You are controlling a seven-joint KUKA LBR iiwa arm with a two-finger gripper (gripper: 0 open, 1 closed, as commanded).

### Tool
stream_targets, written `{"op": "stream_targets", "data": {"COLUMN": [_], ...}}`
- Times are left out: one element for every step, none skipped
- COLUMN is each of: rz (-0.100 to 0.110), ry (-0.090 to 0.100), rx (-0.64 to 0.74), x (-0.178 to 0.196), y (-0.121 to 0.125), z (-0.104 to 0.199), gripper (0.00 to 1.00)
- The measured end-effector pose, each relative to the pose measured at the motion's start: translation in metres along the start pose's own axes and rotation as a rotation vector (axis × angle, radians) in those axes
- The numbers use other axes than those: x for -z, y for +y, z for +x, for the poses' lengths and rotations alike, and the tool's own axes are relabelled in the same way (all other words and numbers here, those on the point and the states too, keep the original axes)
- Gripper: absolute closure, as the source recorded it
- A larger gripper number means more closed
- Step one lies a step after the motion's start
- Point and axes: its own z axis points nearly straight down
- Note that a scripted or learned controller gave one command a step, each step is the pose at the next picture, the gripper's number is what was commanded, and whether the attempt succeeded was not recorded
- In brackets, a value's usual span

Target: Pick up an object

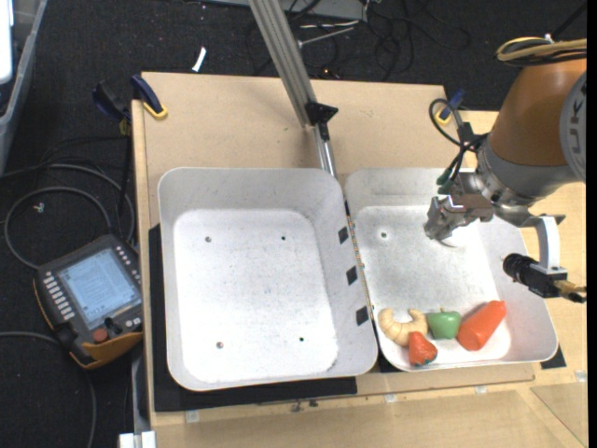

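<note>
Arm positioned over right bin; four objects grouped at that bin's near edge.

From left: a teach pendant [91, 292] lies on the floor beside the bench. The left bin [187, 203] adjoins the right bin [392, 189]. Along the right bin's near wall lie a cream croissant-shaped piece [399, 324], a small red strawberry-like piece [421, 348], a green pepper [444, 323] and an orange carrot [481, 325], close together. The gripper [446, 224] hangs above bare bin floor, well apart from them; claw state cannot be determined.
</note>
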Motion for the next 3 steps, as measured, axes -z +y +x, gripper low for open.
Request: {"op": "stream_targets", "data": {"rz": [0.001, 0.004, 0.002], "ry": [0.002, 0.002, 0.003], "rx": [0.005, 0.006, 0.006], "x": [0.008, -0.005, 0.002], "y": [0.025, 0.046, 0.063], "z": [0.046, 0.099, 0.158], "gripper": [1.0, 1.0, 1.0]}}
